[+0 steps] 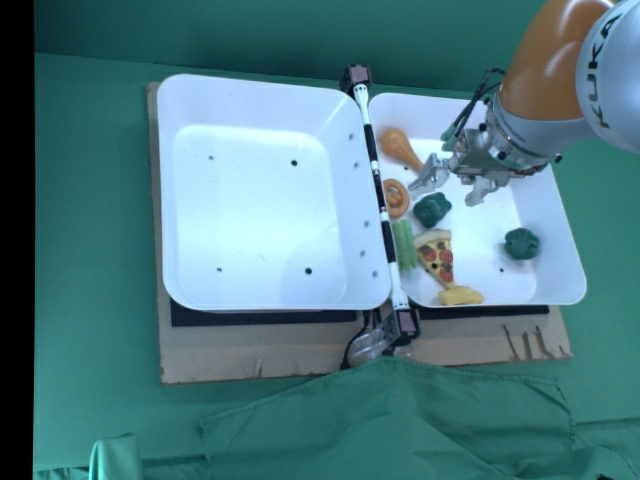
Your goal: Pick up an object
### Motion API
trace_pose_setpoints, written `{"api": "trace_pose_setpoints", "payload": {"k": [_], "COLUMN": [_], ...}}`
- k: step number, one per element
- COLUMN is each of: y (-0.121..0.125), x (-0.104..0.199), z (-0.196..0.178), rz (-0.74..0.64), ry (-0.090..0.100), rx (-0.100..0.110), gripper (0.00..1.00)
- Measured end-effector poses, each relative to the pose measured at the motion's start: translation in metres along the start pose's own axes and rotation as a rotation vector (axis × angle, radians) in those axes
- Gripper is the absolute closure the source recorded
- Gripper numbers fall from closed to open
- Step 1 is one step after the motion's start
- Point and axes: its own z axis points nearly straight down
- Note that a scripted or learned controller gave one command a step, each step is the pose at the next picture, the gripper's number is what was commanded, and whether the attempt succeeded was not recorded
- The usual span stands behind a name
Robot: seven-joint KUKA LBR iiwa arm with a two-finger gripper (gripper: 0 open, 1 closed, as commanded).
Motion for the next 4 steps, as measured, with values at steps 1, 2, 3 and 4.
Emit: {"api": "trace_pose_setpoints", "payload": {"k": [1, 2, 3, 4], "y": [-0.019, -0.028, -0.051, -0.050], "x": [-0.039, -0.039, -0.041, -0.042], "z": [0.093, 0.094, 0.094, 0.082], "rz": [0.004, -0.002, -0.001, 0.002], "ry": [0.001, -0.001, -0.003, -0.005], "rx": [0.009, -0.016, -0.017, -0.023], "gripper": [0.00, 0.00, 0.00, 1.00]}}
